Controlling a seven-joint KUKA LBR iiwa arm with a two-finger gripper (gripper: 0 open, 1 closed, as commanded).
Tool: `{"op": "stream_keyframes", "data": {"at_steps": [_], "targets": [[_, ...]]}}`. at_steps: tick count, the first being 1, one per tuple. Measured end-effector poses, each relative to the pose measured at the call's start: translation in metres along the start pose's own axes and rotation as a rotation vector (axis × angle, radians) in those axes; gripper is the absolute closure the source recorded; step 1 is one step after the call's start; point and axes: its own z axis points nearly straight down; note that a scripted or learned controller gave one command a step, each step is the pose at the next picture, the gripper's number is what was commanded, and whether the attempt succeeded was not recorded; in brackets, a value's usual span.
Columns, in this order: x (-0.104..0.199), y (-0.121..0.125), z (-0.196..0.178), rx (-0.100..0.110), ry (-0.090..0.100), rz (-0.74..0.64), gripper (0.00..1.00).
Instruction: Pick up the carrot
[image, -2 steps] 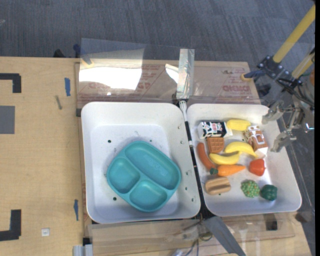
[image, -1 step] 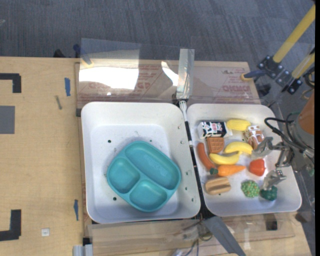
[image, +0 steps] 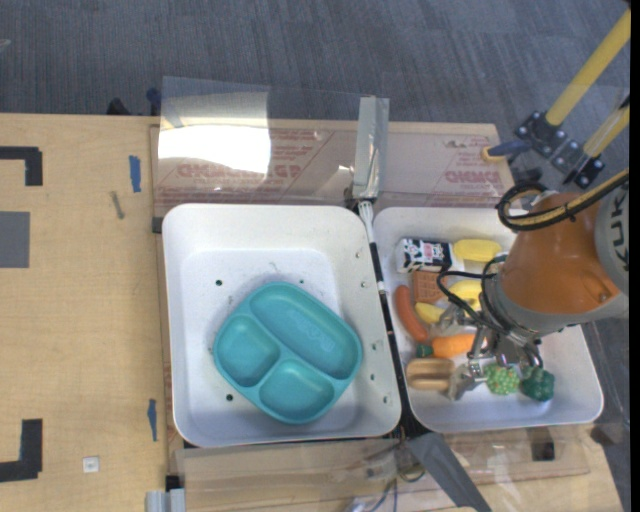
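Low in the right bin (image: 585, 400), the gripper (image: 478, 357) hovers over the carrot (image: 452, 345); its finger state is hidden.

My arm comes in from the right and sits low over the right bin (image: 585, 400), orange band (image: 550, 270) above that bin's right half. Wrist pitched down and left toward the bin's middle. My gripper (image: 478, 358) is over the near-centre of the bin floor, metal fingers (image: 462, 385) pointing toward the bin's near-left corner. Black cable loops off the wrist toward the bin's far wall. Finger gap unreadable from this angle.
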Motion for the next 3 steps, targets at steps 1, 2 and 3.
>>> {"op": "stream_keyframes", "data": {"at_steps": [1, 2, 3], "targets": [[-0.007, 0.006, 0.001, 0.003, 0.004, 0.097, 0.0], [-0.01, 0.008, -0.01, 0.004, -0.003, 0.095, 1.0], [0.022, 0.061, -0.1, 0.001, -0.003, 0.149, 1.0]]}}
